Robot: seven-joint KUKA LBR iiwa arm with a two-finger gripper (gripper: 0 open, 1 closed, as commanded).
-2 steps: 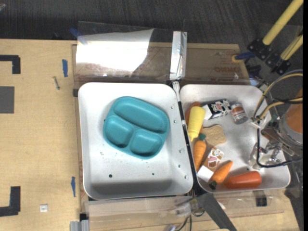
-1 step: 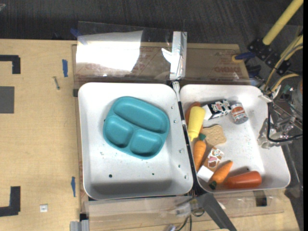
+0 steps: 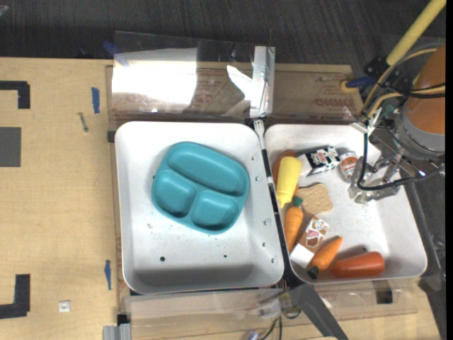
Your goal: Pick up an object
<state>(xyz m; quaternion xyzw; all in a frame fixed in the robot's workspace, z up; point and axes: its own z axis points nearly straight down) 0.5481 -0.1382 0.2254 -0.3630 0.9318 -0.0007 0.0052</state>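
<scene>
In the camera view, you see the gripper (image 3: 374, 183) hanging over the right bin (image 3: 396, 222), close to its right wall and toward the far half. Cables and wrist hardware crowd around it, so you cannot tell whether it is released or clenched, and nothing is visible in its grasp.

The pickable things lie mostly along the right bin's left and near sides. A yellow corn-shaped toy (image 3: 287, 178) stands against the left wall, with a tan slice (image 3: 316, 198) just beside it and a carrot (image 3: 293, 225) running down below it along that same wall. A small white patterned block (image 3: 316, 231) sits next to the carrot. A second carrot (image 3: 326, 253) and a red-orange pepper-like piece (image 3: 357, 263) lie touching each other near the near rim. At the far end you have a black-and-white packet (image 3: 323, 157) and a small red-and-white piece (image 3: 347, 166), the latter nearest the gripper.

Bare white floor shows in the middle and right of this bin, below the gripper.

The left bin (image 3: 134, 190) holds a teal divided tray (image 3: 200, 185), set toward the far centre, with bare floor around it on all sides, widest along the near edge. The two bins touch along their shared rim.
</scene>
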